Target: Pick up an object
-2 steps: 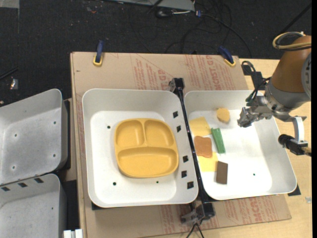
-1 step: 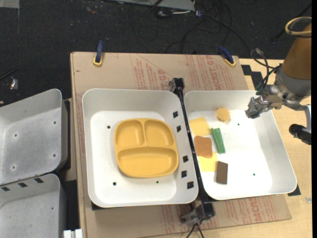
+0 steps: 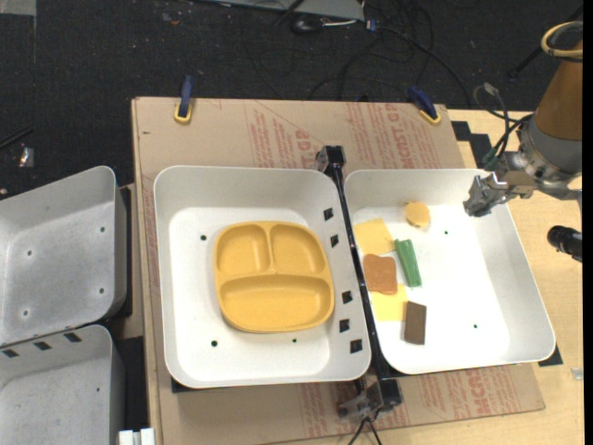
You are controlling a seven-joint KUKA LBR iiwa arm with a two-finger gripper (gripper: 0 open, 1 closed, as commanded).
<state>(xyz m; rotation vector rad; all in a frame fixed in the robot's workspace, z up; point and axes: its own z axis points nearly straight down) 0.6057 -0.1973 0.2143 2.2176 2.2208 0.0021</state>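
Objects to my pincer's [image 3: 479,202] left in the right bin [image 3: 482,341]: one round bun [image 3: 418,215], two yellow slabs [image 3: 373,236], one green stick [image 3: 408,262], one tan slice [image 3: 381,273], one brown block [image 3: 415,323]. Farther left, one yellow tray [image 3: 274,277]. Whether my pincer is spread, I cannot tell.

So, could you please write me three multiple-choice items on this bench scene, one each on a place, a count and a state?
1. Where does the yellow divided plate lie?
A. in the left bin
B. in the right bin
C. on the cardboard

2. How many compartments does the plate have?
A. two
B. three
C. five

3. How does the pincer stand to the green stick?
A. it grips it
B. it presses on it
C. it is apart from it, at the right bin's far edge

Answers:
1 A: the plate rests on the left bin floor.
2 B: two small sections above one wide one.
3 C: bare white bin floor separates them in the right bin.
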